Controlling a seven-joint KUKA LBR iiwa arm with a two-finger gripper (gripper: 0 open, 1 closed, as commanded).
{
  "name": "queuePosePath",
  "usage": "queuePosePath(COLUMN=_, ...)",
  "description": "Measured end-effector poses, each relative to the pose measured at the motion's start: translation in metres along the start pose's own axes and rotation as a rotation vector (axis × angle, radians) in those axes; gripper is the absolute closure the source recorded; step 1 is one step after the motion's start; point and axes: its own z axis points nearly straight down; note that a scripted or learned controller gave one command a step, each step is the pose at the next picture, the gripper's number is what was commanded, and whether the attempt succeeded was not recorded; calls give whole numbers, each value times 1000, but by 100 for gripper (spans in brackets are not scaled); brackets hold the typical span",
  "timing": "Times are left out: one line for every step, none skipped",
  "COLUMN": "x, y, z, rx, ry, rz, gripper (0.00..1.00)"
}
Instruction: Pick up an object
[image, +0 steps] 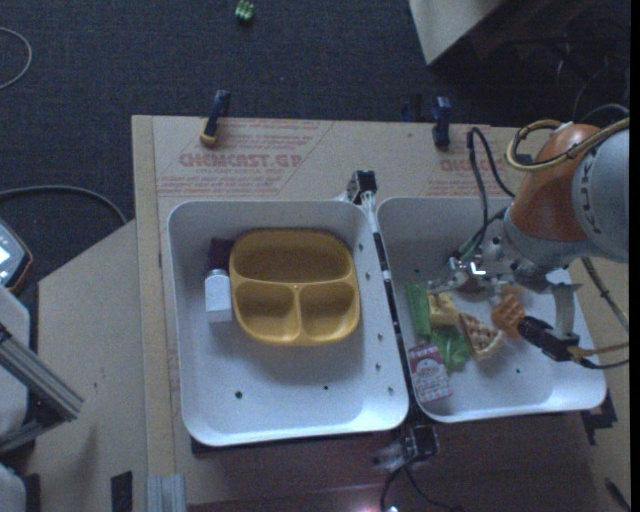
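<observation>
My gripper (468, 274) hangs low over the middle of the right bin (520, 395), just above a cluster of toy food. Directly below it lies a small yellow piece (441, 306), beside a long green piece (417, 308). To their right sit a waffle-like piece (482, 336) and an orange piece (507, 312). A green leafy item (452, 350) and a red-and-white packet (430, 372) lie nearer the front left corner. Nothing is visibly held between the gripper's tips.
The left bin (280, 400) holds a yellow divided plate (293, 285), with a white bottle (218, 295) and a dark item (220, 250) against its left side. Clamps (214, 118) (440, 120) stand on the board behind the bins.
</observation>
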Motion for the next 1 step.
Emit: queuePosePath(x=-1, y=1, z=-13, rx=-4, ry=-2, rz=-1, gripper=100)
